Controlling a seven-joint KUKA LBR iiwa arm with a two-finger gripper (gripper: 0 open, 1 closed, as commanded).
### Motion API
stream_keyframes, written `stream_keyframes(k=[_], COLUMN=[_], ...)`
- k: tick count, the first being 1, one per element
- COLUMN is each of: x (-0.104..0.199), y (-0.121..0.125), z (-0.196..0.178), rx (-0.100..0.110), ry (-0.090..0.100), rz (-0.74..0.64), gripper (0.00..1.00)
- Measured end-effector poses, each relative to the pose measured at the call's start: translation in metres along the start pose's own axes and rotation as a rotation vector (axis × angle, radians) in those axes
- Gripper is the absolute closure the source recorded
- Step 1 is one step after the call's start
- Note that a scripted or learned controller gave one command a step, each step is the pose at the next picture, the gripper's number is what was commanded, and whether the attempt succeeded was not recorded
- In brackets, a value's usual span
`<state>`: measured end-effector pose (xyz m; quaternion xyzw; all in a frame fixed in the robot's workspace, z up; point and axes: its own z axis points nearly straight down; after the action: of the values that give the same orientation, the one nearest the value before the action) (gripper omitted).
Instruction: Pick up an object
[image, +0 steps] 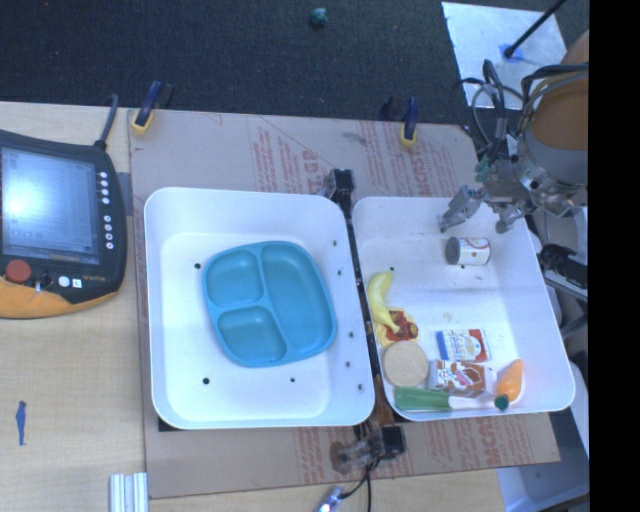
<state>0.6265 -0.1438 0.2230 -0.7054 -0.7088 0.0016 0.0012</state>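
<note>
- One camera, fixed high above the bench (250, 150), looking down at a slant.
- Both white bins sit side by side mid-frame: the left bin (175, 310) and the right bin (530, 330), each in full.
- Far enough back to catch the handheld screen (55, 225) at the left edge and dark floor (230, 45) along the top.
- The arm (555, 120) enters from the right edge, cut off by the frame.
</note>
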Motion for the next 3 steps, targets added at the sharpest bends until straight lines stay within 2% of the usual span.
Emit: stream_keyframes(k=[1, 2, 3], x=[-0.025, -0.044, -0.044], y=[0.027, 0.035, 0.032], z=[0.070, 0.111, 0.129], rx=[0.002, -0.019, -0.006], ry=[-0.001, -0.007, -0.003], rz=[0.000, -0.003, -0.002], gripper=[0.00, 0.00, 0.00])
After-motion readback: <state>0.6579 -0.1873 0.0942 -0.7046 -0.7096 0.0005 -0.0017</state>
